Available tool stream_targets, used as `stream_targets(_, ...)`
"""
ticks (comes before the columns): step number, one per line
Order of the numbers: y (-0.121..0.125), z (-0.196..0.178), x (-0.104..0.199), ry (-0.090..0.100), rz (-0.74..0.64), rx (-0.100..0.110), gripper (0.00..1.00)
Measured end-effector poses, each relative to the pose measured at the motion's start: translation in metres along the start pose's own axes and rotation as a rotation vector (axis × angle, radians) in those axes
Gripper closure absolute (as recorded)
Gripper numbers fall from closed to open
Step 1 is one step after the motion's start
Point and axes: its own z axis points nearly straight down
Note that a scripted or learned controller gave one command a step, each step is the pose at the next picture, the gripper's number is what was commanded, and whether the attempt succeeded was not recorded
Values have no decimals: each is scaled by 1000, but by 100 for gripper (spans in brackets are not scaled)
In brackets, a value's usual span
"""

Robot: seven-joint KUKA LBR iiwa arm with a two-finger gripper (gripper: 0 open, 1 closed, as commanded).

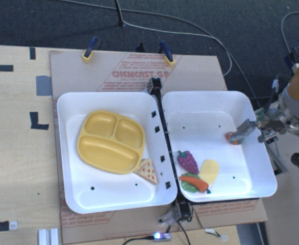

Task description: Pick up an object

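Note:
The right bin (241, 103) holds a purple bunch of toy grapes (188, 162), a pale yellow toy fruit (209, 170) and an orange carrot (195, 181) lying on a green piece (188, 186), all clustered near its front left. My gripper (238, 135) reaches in over the bin's right rim and hangs low over the bare floor at the right side. It is well to the right of the toys and a little farther back. A small reddish spot shows at its tip; I cannot make out what it is.
The left bin (68, 188) carries a yellow divided plate (111, 141) and a toy pizza slice (148, 171) at the plate's front right. A black divider with clips (161, 131) joins the bins. Cables (200, 32) run behind the bench.

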Motion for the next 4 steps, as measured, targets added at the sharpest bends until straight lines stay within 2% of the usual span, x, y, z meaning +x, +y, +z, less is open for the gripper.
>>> stream_targets(1,1,-2,0,-1,-1,-4,0)
stream_targets(2,6,49,9,0,-2,0,0)
stream_targets(4,-3,154,-6,0,0,1,0)
